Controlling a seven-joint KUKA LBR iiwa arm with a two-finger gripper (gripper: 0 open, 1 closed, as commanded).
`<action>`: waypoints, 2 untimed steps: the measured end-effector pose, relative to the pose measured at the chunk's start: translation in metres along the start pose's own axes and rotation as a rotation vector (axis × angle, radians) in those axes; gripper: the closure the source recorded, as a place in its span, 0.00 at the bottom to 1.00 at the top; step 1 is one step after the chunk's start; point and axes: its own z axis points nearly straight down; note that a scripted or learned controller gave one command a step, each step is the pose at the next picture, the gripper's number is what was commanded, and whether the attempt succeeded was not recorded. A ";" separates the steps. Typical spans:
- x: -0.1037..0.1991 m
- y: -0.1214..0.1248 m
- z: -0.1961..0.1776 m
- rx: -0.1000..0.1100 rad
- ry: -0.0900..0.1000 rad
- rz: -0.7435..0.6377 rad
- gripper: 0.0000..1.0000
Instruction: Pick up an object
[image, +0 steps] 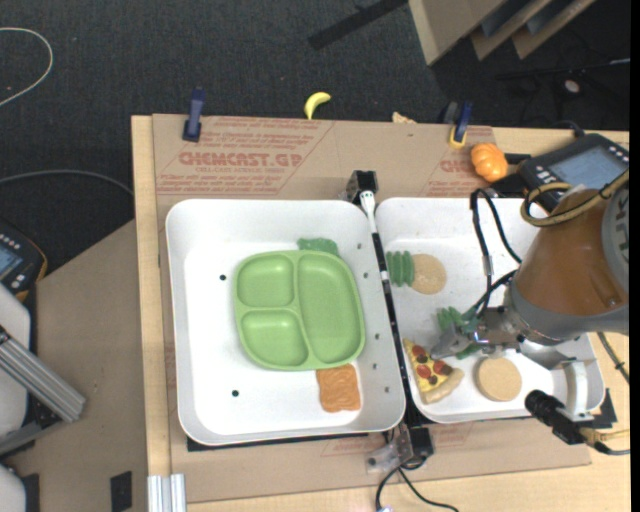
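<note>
**Over the right bin**

My gripper (462, 338) hangs low in the right bin (440, 215), at a green toy (450, 320), just above the pizza slice (436, 374). Whether I grip it, I cannot tell.

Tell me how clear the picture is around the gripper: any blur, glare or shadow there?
Camera view: the gripper is soft and small, blending with a green item, so its outline is unclear; the arm looks slightly blurred; lighting is even, the white bins bright without harsh glare; shadows are faint.
</note>
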 end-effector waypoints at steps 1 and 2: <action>0.000 0.005 -0.019 -0.020 -0.004 -0.002 1.00; 0.000 0.005 -0.029 -0.022 -0.005 -0.001 1.00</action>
